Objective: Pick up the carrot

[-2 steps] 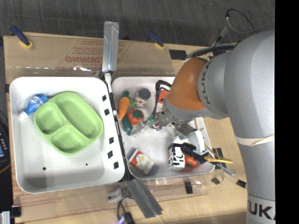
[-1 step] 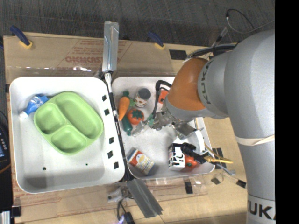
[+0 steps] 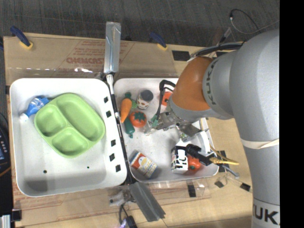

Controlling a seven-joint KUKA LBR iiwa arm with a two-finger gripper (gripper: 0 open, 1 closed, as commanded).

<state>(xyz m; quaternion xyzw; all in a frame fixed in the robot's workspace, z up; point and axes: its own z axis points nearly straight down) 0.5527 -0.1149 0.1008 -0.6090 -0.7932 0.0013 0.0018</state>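
The carrot (image 3: 125, 108) is orange with a green top and lies along the left wall of the right bin (image 3: 161, 167), tip pointing down. My gripper (image 3: 155, 124) hangs low in the middle of that bin, to the right of the carrot and just right of a tomato-like red toy (image 3: 138, 119). Nothing orange shows at the gripper. The arm's orange band and grey wrist cover the bin's right part.
A small jar with a dark lid (image 3: 145, 98) stands behind the gripper. A can (image 3: 144, 164) lies at the bin's front; a black-and-white carton with a red toy (image 3: 183, 159) sits front right. The left bin (image 3: 28, 175) holds a green divided plate (image 3: 70, 124) and a blue item (image 3: 35, 105).
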